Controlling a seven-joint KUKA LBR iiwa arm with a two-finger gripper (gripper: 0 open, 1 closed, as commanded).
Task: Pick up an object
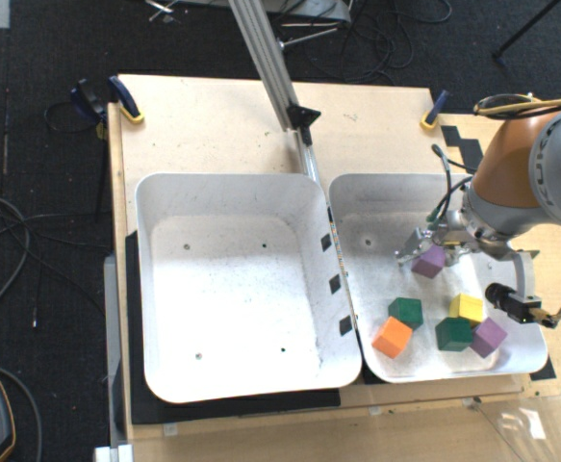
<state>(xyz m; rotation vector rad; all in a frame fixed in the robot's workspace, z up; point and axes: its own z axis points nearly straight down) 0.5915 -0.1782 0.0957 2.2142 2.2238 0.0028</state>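
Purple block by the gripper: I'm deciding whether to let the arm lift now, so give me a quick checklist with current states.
1. Gripper is over the right bin: ok.
2. Purple block sits at the gripper: ok.
3. Block truly between the fingers: cannot tell.
4. Neighbouring blocks clear of the lift; the green block, orange block and yellow block lie apart from it: ok.
5. Left bin wall clear of the arm: ok.
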